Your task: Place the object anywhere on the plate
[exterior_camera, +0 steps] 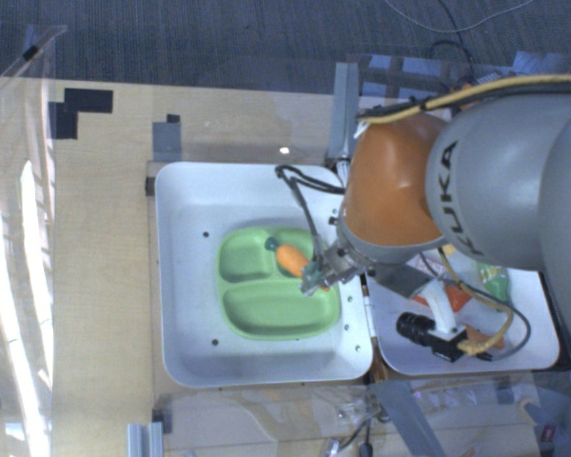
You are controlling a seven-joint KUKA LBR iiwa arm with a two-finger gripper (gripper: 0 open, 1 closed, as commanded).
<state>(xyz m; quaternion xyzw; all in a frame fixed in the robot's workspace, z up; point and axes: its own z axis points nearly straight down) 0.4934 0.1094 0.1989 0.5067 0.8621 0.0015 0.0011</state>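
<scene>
Carrot [288, 258] lying in far right compartment of green plate [266, 317], left bin [186, 284], tool [316, 276] just beside it, grip state unclear

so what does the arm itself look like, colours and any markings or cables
The arm is a bulky grey casing with dark KUKA lettering on it. Above the wrist sits a rounded orange band. A yellow cable runs along its top and a thin black cable loops down toward the gripper, a small dark metallic piece at the tip.
</scene>
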